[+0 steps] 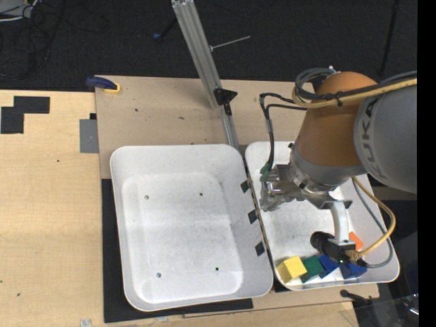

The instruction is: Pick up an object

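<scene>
step: closing on a block | end effector [274,191] above right bin [293,230], near the divider; grip unreadable, can't tell | yellow block [294,268] at bin's near edge, beside green block [315,267] | advice: I'd approach yellow's free side

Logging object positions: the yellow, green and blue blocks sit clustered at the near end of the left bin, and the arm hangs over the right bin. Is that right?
Wrong bin. The camera view shows the yellow block, green block and blue block clustered at the near end of the right bin, not the left bin; the arm hangs over the right bin.
</scene>
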Controlling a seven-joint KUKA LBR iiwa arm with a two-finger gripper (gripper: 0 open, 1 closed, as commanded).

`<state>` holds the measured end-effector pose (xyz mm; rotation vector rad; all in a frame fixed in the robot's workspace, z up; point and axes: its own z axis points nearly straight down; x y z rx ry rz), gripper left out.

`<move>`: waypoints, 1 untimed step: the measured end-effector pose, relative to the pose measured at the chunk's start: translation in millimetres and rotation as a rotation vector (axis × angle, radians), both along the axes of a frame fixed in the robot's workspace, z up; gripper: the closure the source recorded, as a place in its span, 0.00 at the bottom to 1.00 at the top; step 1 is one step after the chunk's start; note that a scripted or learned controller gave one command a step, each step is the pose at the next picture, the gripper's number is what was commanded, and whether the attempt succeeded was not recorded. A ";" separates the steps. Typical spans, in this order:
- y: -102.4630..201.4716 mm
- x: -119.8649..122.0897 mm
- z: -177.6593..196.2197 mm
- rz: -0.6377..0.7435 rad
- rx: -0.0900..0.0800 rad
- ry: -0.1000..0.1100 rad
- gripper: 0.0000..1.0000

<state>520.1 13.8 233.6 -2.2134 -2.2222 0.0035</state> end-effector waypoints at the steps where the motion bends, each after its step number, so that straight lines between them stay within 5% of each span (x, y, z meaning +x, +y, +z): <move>1: 57.4 -12.2 6.6 0.002 0.000 -0.001 1.00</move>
